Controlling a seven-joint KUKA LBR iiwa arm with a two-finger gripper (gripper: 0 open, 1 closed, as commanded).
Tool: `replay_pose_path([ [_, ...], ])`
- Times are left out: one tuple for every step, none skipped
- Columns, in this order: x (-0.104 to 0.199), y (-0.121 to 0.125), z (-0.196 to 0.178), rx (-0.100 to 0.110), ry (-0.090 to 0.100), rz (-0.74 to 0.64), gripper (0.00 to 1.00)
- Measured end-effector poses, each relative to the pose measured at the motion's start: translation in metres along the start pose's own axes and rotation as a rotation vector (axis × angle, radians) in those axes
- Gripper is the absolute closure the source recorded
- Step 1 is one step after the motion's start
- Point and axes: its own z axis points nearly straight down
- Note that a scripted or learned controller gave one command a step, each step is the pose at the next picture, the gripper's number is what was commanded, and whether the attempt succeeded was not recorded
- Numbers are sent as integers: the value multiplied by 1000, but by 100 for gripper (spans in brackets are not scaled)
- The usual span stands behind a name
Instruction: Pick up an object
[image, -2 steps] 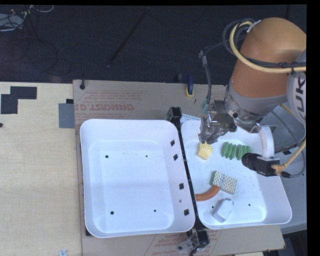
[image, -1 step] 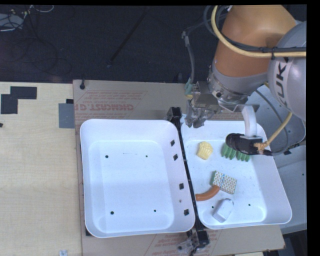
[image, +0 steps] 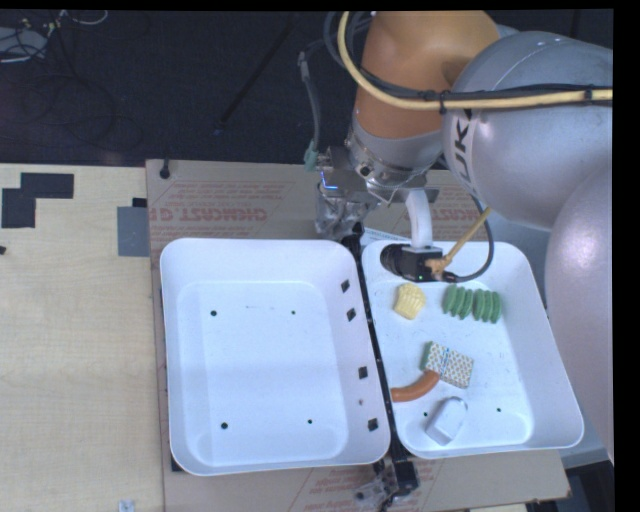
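Observation:
The right bin (image: 540, 330) holds several small things. A yellow corn-like piece (image: 408, 300) lies near its back, with a green ridged piece (image: 472, 303) to its right. Toward the front are a pale checkered block (image: 449, 365), an orange sausage-shaped piece (image: 414, 387) and a white cup-like piece (image: 445, 420). My gripper (image: 338, 218) hangs at the back edge of the bins, over the divider between them, apart from all these things. Nothing is visible in its grasp.
The left bin (image: 190, 300) stands beside the right one, sharing a middle divider (image: 362, 340) with black clips. The large grey arm (image: 540, 120) covers the upper right. Bare wooden bench (image: 70, 350) lies to the left.

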Motion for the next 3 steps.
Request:
replay_pose_path([
  [48,8,-40,-4,2,0,100],
  [125,-11,8,5,0,-3,100],
  [133,-23,-111,-11,4,2,100],
])
